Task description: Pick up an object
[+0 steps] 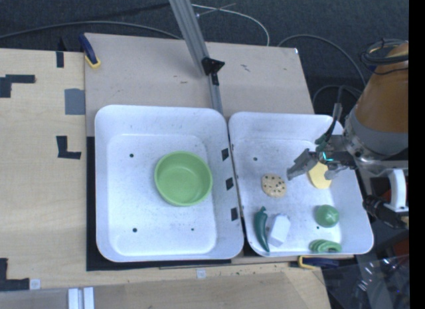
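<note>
At the near edge of the right bin (299,123), a flat green ring-like piece (325,246) lies by the near right corner. Just left of it a small white block (279,229) rests against a dark green pepper-shaped object (260,228), which lies along the bin's near left side. A little farther in, a round green object (326,215) sits near the right wall. Farther still, a speckled tan cookie (273,185) lies toward the middle of the bin, and a pale yellow object (320,177) sits near the right wall, partly under the gripper (312,166). The gripper hangs over the right bin's middle, its two dark fingers spread, one reaching toward the cookie; nothing is seen between them. The grey arm (382,115) with its orange band enters over the bin's right edge.

In the left bin (113,123), a green bowl (183,179) stands upright near the centre.

Beyond the bins, on the table (133,68), a slanted metal pole (189,25) rises from the far edge.
</note>
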Tool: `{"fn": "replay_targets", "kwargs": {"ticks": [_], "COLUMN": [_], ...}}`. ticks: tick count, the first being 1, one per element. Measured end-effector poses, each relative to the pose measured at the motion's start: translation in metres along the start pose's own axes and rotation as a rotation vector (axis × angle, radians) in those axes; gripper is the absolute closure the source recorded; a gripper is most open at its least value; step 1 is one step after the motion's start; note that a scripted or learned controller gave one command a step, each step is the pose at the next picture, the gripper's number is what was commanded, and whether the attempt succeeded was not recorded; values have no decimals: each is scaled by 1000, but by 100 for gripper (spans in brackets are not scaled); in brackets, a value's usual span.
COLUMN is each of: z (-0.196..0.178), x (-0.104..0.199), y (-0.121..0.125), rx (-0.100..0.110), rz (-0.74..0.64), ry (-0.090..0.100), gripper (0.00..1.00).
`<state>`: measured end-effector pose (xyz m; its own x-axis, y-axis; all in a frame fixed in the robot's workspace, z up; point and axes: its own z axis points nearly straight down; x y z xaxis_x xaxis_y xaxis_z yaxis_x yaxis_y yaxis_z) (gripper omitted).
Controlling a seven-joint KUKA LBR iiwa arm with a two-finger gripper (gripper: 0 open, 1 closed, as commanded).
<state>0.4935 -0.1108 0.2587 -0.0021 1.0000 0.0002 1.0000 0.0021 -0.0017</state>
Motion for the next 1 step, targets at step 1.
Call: {"fn": "replay_targets", "kwargs": {"ticks": [1], "z": [64], "x": [-2], "y": [-4], "rx": [7], "rz": [2], "ry": [1], "gripper": [0]}}
